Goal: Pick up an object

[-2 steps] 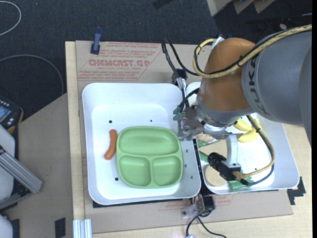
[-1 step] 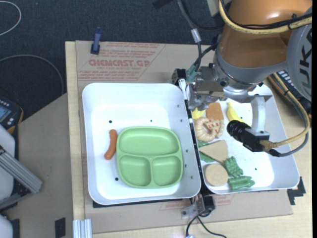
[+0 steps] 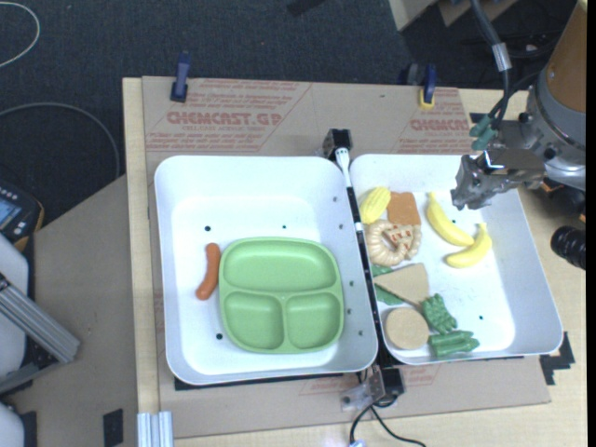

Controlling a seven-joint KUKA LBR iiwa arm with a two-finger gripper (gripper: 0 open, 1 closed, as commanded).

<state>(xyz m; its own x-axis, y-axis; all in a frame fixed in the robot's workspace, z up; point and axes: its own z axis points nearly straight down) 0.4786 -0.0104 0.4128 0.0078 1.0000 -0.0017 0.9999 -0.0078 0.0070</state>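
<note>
My gripper point(image 3: 468, 196) hangs over the upper right part of the right bin point(image 3: 521, 287), just above the top end of a yellow banana point(image 3: 447, 222). A second banana point(image 3: 470, 250) lies just below it. Left of them lie a yellow corn cob point(image 3: 375, 203), an orange-brown slab point(image 3: 403, 209) and a tan pretzel-like piece point(image 3: 395, 240). Further down are a tan wedge point(image 3: 407, 282), a round tan disc point(image 3: 405, 327) and green vegetable pieces point(image 3: 447, 329). I see nothing held in the gripper.
The left bin point(image 3: 186, 203) holds a green divided plate point(image 3: 279, 293) and an orange sausage point(image 3: 209, 270) beside it. A black divider clip point(image 3: 337, 142) sits where the bins meet. Blue and yellow clamps point(image 3: 180, 77) hold the cardboard's far edge.
</note>
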